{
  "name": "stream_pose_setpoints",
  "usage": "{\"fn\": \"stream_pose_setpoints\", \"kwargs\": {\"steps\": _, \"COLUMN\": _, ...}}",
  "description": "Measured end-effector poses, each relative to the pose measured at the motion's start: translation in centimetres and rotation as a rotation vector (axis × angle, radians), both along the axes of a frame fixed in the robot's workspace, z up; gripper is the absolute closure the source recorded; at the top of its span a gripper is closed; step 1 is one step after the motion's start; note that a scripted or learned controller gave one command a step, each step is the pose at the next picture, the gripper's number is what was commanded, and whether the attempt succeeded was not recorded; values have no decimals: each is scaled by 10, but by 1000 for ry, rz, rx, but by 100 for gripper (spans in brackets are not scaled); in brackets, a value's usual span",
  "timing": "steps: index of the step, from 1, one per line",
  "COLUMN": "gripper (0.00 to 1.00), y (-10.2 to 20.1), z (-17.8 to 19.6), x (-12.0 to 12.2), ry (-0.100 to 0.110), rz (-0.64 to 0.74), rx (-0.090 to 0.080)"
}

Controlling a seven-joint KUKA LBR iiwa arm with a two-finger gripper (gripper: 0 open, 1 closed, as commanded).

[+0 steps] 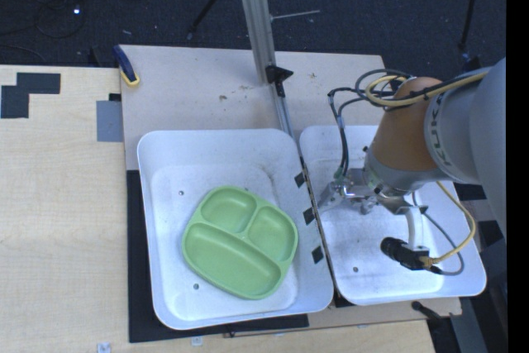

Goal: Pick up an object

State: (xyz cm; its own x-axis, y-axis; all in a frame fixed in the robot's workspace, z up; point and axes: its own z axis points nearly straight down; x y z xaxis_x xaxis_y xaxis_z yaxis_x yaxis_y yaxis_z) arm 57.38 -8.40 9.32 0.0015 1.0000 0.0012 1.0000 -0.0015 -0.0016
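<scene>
While the grey arm with its orange band (407,136) reached in from the right over the right shallow white bin (463,281), its claw (354,193) sat low near that bin's left wall, close to the divide between the two bins. Whether the claw was apart or together could not be told, since the wrist and cables covered it. A black cable plug with a yellow lead (407,254) hung just beside it over the right bin's floor. An upright aluminium post (258,21) stood behind the bins on the pale wooden table (58,202), and a small blue-and-yellow tool (126,66) lay near the table's back left. The light green divided plastic plate (240,241) lay flat in the left shallow white bin (165,153), well apart from the claw.
</scene>
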Motion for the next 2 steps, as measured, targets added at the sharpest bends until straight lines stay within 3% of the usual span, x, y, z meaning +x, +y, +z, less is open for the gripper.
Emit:
{"fn": "stream_pose_setpoints", "kwargs": {"steps": 1, "gripper": 100, "y": -1, "z": 12, "x": 0, "ry": 0, "rz": -4, "rx": 1}}
{"fn": "stream_pose_setpoints", "kwargs": {"steps": 2, "gripper": 100, "y": 1, "z": 59, "x": -8, "ry": -3, "rz": -2, "rx": -1}}
